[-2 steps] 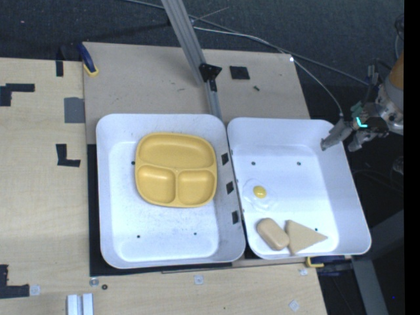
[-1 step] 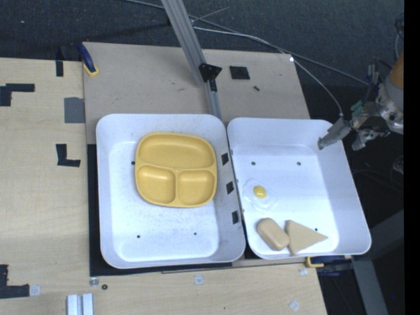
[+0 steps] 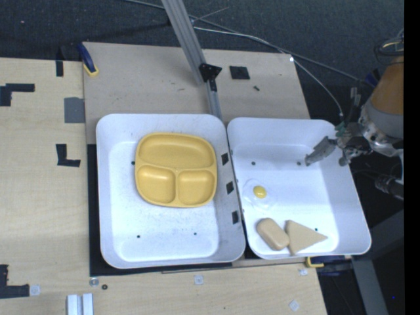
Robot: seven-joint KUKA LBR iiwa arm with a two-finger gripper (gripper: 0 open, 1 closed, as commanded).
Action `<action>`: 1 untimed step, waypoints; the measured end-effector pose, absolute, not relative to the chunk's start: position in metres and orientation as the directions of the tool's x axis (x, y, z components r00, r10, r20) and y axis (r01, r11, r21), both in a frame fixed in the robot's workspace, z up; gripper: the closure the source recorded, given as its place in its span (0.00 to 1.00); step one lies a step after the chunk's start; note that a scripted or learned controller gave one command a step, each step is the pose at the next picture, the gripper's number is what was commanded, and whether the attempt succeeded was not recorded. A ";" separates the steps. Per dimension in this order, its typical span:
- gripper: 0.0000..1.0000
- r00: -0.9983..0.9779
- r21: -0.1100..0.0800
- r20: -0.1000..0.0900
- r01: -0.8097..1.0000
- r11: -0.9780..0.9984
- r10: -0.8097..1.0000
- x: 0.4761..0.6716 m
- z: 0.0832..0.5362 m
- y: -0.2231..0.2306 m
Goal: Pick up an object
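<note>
The right bin [image 3: 341, 195] holds three loose objects. A small yellow round piece [image 3: 260, 191] lies near its middle left. A tan oblong block [image 3: 272, 233] and a tan wedge [image 3: 303, 235] lie side by side at its front. My gripper [image 3: 330, 156] hangs over the bin's back right corner, well apart from all three. Its fingers are spread open, one grey finger [image 3: 319, 152] pointing left, and nothing sits between them.
The left bin [image 3: 118, 235] carries a yellow divided plate [image 3: 176, 169] in its back half. A metal pole [image 3: 187, 35] slants over the bench behind the bins. The arm's orange band [image 3: 387, 90] is at the right edge.
</note>
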State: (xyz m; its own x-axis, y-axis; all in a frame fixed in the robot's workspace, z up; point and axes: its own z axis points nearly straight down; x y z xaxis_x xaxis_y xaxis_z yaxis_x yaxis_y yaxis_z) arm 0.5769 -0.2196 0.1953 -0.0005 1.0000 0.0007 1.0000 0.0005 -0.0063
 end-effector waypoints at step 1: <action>0.00 -0.001 -0.005 0.000 1.000 0.001 1.000 0.576 0.152 -0.218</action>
